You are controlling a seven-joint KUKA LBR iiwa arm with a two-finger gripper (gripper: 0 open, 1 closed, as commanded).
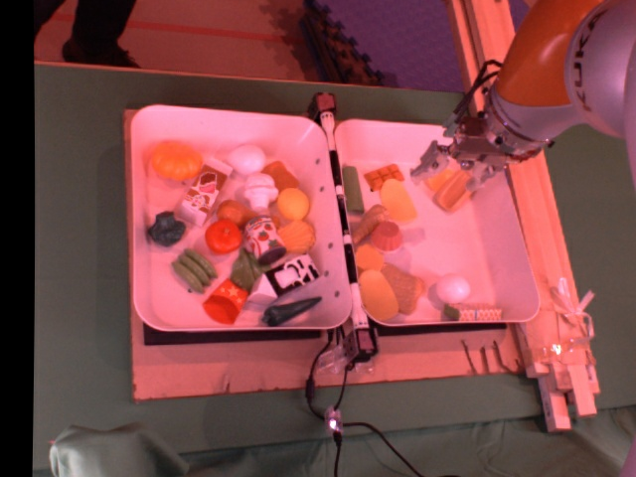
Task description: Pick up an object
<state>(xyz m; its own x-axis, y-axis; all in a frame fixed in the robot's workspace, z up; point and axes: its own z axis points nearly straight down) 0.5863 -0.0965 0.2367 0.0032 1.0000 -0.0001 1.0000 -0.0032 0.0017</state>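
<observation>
Gripper point(455, 170) positioned over the right bin point(497, 256), upper area, fingers spread apart astride an orange-yellow toy piece point(450, 189) lying on the bin floor. 1 white egg point(452, 288) sits well apart, near the bin's lower edge.

The green table point(79, 266) carries a tan board point(199, 366); two white bins point(238, 127) point(497, 256) sit on it, below and left of the claw point(459, 167).

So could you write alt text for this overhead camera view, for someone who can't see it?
A grey and orange robot arm reaches in from the right, its end effector above an orange item in the right white bin. The left white bin is crowded with toy foods.
</observation>
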